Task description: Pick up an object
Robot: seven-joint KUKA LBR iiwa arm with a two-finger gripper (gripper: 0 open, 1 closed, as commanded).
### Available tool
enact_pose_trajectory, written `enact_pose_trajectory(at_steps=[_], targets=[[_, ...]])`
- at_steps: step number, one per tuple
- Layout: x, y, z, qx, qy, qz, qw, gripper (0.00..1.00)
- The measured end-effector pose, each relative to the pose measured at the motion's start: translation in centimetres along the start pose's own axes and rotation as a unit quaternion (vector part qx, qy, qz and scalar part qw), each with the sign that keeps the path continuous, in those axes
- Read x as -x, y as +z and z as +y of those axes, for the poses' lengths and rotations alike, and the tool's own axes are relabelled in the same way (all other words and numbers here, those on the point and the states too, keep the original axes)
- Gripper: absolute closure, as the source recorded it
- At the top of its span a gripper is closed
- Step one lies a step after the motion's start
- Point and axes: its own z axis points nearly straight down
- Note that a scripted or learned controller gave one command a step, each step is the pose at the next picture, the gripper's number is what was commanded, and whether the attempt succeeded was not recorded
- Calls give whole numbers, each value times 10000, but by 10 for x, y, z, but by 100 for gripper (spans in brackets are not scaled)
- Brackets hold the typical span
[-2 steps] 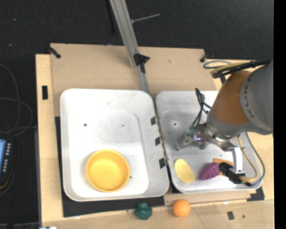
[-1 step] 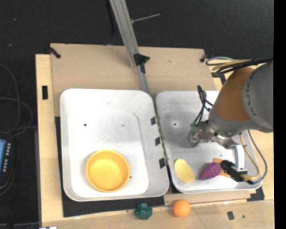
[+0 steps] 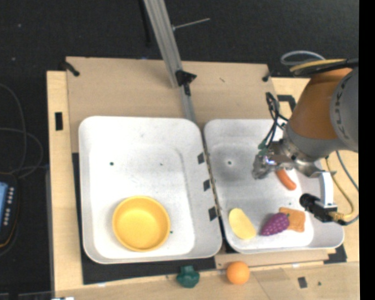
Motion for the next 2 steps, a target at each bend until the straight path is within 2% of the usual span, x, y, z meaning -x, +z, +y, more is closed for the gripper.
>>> enact_pose_trajectory(at_steps=[1,2], targets=[[1,-54,3,2,0,-1,10000,100],[-47,-47,12,-34,-14,12,10000,100]])
